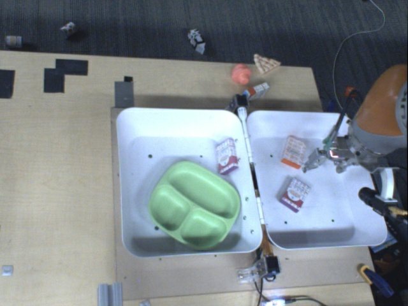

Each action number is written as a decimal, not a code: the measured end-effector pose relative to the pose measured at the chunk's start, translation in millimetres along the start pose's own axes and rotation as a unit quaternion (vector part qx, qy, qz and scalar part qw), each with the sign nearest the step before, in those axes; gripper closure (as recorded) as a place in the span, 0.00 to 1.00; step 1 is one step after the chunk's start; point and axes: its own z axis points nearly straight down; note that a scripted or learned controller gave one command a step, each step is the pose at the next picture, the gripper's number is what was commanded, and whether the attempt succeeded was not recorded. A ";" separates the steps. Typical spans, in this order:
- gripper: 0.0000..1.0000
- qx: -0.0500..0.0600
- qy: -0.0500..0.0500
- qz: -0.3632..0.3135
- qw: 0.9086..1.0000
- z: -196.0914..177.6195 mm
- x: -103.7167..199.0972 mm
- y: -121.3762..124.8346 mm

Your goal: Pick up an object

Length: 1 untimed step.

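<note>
end effector over right bin, grip state not possible to tell | two small packets there | green divided plate in left bin

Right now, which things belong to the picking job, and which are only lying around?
Job: gripper; orange packet; red packet in right bin; packet, green tray in left bin.
Lying about: pink ball, wedge on the bench edge.
</note>
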 end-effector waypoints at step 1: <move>0.00 -0.005 0.000 -0.001 1.000 30.0 55.3 -28.1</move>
